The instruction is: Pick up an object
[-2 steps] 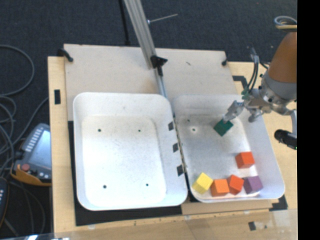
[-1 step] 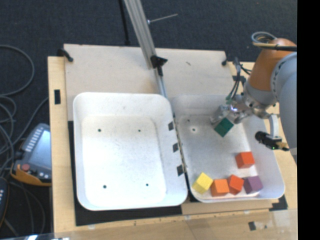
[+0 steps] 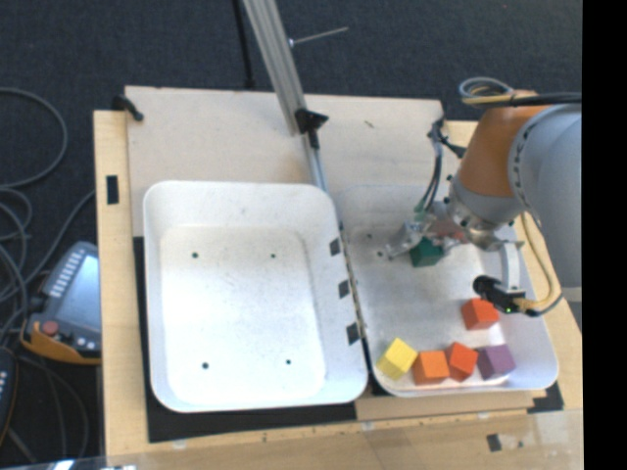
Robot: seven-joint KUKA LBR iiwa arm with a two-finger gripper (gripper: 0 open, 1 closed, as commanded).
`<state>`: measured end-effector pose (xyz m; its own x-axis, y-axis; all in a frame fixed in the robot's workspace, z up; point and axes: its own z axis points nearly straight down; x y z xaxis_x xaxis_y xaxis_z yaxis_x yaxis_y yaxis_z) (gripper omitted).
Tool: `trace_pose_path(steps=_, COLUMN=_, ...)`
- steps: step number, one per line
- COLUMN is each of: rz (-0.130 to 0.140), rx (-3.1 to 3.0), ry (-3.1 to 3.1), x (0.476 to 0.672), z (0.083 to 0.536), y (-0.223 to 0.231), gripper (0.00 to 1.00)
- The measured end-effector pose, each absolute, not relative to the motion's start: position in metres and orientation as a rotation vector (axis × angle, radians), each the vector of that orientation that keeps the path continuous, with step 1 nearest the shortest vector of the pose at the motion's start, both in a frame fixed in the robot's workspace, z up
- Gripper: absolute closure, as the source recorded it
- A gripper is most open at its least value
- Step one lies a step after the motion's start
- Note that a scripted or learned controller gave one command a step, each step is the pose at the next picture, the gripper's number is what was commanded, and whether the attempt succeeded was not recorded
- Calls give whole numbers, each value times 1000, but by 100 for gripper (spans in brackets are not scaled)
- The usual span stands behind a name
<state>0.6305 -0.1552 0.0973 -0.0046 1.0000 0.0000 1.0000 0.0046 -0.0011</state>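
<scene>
A small dark green block is seen between the jaws of the metal two-finger gripper, which are closed narrowly on it, over the upper middle of the right shallow white bin. Whether the block is lifted clear of the bin floor cannot be told. From the jaws, the grey arm with its orange band runs off toward 2 o'clock.

Toward 5 o'clock from the jaws, an orange cube lies apart from the others. Along the bin's 6 o'clock wall, a row is formed by a yellow cube, an orange cube in the middle of the row, a red-orange cube and a purple cube, each touching or just beside its neighbour.

At 9 o'clock from the jaws, the left shallow white bin is set beside the right one on the pale wooden desk. A slanted aluminium rail rises toward 11 o'clock. A handheld controller lies on the dark floor far off at 9 o'clock.
</scene>
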Motion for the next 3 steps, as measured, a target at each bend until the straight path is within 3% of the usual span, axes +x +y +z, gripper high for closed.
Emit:
trace_pose_path(steps=1, rz=-2, rx=-2221, ry=-2227, x=632, z=108, y=-159, gripper=100)
trace_pose_path(steps=2, rz=-10, rx=-2227, ry=-2237, x=611, z=103, y=-108, gripper=100)
trace_pose_path(steps=3, rz=-12, rx=-2217, ry=-2234, x=623, z=202, y=-32, gripper=100)
